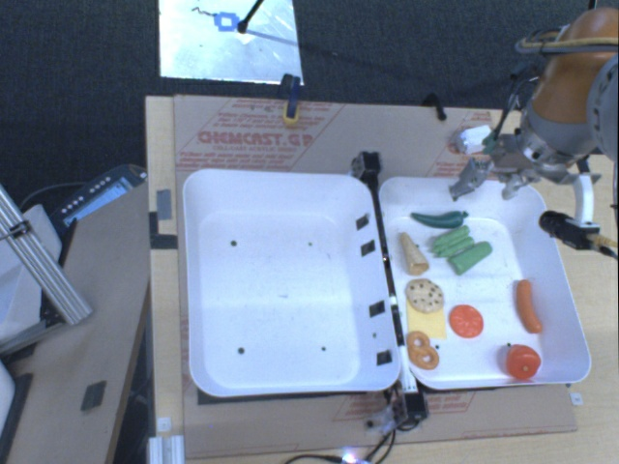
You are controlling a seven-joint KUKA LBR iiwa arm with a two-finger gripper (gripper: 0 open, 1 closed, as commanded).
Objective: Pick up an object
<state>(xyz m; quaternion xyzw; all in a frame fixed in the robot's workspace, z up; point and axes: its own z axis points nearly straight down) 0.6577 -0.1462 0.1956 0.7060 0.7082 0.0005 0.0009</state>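
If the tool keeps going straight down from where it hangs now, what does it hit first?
Probably the dark green pepper at the back of the right bin. The tool hangs above the bin's far edge, the pepper just below it in the picture. Depth is unclear, so it might meet the bin's rim or floor instead.

I see two bins side by side. The left bin (280, 278) sits beside the right bin (566, 336), which has toy food in it. The gripper (488, 184) hangs over the right bin's back edge.
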